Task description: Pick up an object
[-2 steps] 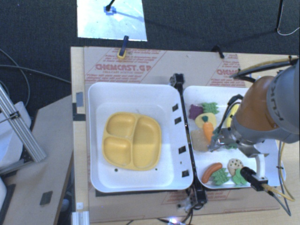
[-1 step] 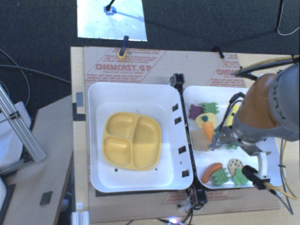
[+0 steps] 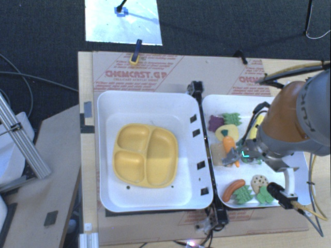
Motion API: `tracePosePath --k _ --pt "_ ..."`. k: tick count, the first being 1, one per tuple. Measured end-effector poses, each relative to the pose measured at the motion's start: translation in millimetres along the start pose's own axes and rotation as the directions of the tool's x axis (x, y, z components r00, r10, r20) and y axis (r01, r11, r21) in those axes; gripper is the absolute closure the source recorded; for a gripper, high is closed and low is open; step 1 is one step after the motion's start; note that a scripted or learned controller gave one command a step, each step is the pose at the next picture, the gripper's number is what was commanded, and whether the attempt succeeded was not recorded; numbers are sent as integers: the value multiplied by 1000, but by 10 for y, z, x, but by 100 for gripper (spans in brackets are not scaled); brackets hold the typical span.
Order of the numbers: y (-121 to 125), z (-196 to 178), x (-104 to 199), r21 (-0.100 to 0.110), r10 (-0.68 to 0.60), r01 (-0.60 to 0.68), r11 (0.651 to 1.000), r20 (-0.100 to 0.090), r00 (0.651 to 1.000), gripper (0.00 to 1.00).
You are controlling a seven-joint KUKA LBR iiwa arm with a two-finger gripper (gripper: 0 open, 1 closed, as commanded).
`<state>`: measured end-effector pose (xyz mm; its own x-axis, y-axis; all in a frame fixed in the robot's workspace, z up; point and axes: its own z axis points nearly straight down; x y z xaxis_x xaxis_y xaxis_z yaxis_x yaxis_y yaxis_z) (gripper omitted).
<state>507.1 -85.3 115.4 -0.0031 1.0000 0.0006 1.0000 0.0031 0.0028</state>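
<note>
Two white bins sit side by side on the bench. The left bin (image 3: 111, 190) has a big yellow plate (image 3: 146, 155) in it, split into parts. The right bin (image 3: 305, 161) has the toy food in it, and the big grey arm (image 3: 295, 120) with its orange band reaches over this bin from the 3 o'clock side.

The gripper (image 3: 242, 155) is low over the left part of the right bin. A small green light glows on it. Its tips are lost among the toys, so I cannot tell how they stand, and no toy can be seen caught in them.

The toy that matters most is the toy carrot (image 3: 228, 145). It lies just beside the gripper, at about 10 o'clock from it. Its long side runs from 12 o'clock down to 6 o'clock, with a small lean. I think the gripper would have to slide a bit toward 9 o'clock and close across the thin side of the carrot.

Other toys are near too. A purple toy (image 3: 215, 122) and a green leafy toy (image 3: 232, 119) lie at 11 o'clock. A toy sausage (image 3: 234, 188), a green toy (image 3: 243, 195) and a toy cookie (image 3: 258, 181) lie at 6 o'clock, well apart from the carrot.
</note>
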Motion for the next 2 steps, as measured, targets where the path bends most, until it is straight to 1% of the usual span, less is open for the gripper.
tracePosePath --k 1,2 --pt "534 -731 159 -7 -4 5 1000 2 1000 0" --pt "428 326 23 -2 4 -4 1000 0 1000 0"
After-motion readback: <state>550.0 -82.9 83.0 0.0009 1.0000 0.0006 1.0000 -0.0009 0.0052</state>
